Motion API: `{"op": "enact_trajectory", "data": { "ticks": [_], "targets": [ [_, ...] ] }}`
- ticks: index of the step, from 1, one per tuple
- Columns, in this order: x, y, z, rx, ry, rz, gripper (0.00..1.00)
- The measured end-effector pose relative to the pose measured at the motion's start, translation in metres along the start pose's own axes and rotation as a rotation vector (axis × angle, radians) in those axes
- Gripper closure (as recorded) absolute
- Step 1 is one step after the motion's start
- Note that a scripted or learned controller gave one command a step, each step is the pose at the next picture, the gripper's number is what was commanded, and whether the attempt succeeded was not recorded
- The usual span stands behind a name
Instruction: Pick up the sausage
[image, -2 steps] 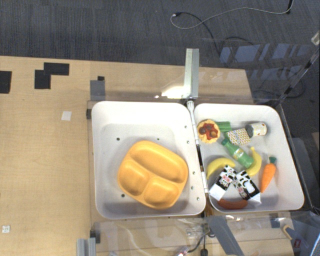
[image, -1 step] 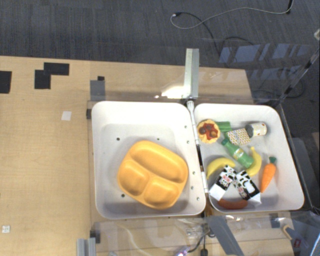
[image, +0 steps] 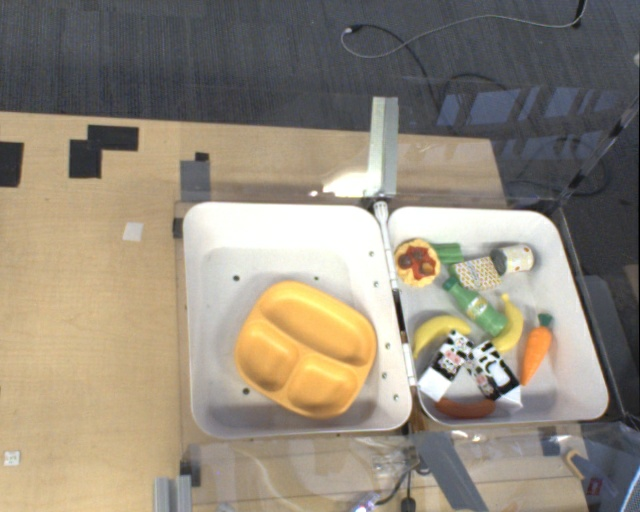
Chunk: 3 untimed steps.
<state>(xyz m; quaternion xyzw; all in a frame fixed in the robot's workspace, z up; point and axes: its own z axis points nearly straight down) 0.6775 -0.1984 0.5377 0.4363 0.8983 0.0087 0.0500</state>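
The sausage (image: 465, 408) lies at the near edge of the right bin (image: 570, 300), a dark reddish-brown piece stretched left to right against the bin's front wall, with most of its upper side hidden under a black-and-white patterned carton (image: 470, 367) that rests tilted across it. Just behind the carton a yellow banana (image: 440, 330) curves toward the bin's left wall, and a second yellow banana (image: 513, 322) shows beside a green bottle (image: 474, 305) that lies slantwise through the middle of the bin. To the right of the carton an orange carrot (image: 536, 352) with a green top lies nearly upright in the view, close to the bin's right side. Farther back, near the far left corner of this bin, sits a small round tart (image: 417, 262) with red filling, and to its right a pale patterned packet (image: 478, 270) and a small cylindrical can (image: 516, 259) lie on their sides. The left bin (image: 215, 250), touching the right one along a metal divider (image: 395, 300), holds a yellow compartment plate (image: 305, 346) with three sections, set somewhat tilted near the middle. Both bins sit on a light wooden table (image: 90, 330) marked with black squares at its far left, and a dark carpeted floor (image: 200, 50) with a trailing cable (image: 420, 40) lies beyond. The jaws are not in the picture, so I cannot tell how far open they are or whether they have hold of anything
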Motion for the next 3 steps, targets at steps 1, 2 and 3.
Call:
{"op": "enact_trajectory", "data": {
  "ticks": [1, 2, 3],
  "targets": [
    [0.012, -0.021, 0.099, 0.048, 0.08, -0.162, 1.0],
    [0.011, -0.019, 0.084, 0.04, 0.07, -0.164, 1.0],
    [0.01, -0.016, 0.07, 0.034, 0.061, -0.167, 1.0]
  ]
}}
